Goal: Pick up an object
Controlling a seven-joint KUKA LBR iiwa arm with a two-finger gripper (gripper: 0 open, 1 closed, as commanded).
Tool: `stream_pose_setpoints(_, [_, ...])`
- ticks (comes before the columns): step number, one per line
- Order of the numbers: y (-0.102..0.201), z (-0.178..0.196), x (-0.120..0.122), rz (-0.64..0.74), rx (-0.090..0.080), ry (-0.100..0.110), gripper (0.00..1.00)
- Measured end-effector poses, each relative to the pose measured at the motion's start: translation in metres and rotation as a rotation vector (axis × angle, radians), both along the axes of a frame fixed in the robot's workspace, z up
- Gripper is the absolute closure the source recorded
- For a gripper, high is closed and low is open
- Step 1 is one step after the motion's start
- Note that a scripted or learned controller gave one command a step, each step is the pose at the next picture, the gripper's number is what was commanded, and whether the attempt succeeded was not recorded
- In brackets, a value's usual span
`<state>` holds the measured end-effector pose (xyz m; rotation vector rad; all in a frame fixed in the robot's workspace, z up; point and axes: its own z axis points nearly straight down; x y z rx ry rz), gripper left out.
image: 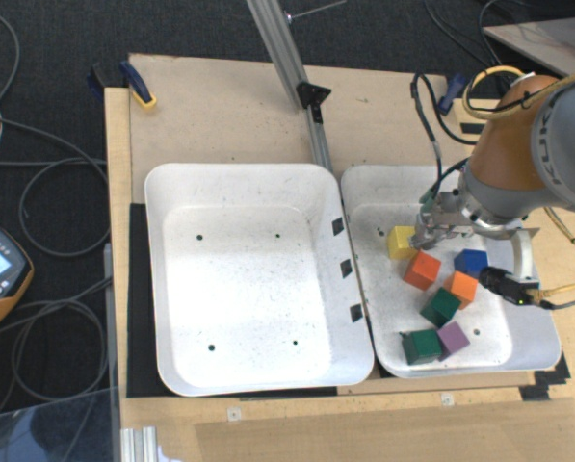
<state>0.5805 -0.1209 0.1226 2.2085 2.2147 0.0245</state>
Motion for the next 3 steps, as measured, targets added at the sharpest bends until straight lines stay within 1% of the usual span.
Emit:
stream_pose_setpoints(1, [0.005,0.061,0.009,0.000,-0.003,0.012,1.00])
stream_pose_setpoints(2, [0.000,0.126,0.011,-0.001,-0.003,0.012,1.00])
stream_pose_setpoints(3, [0.000,0.153,0.012,-0.001,-0.002,0.016,1.00])
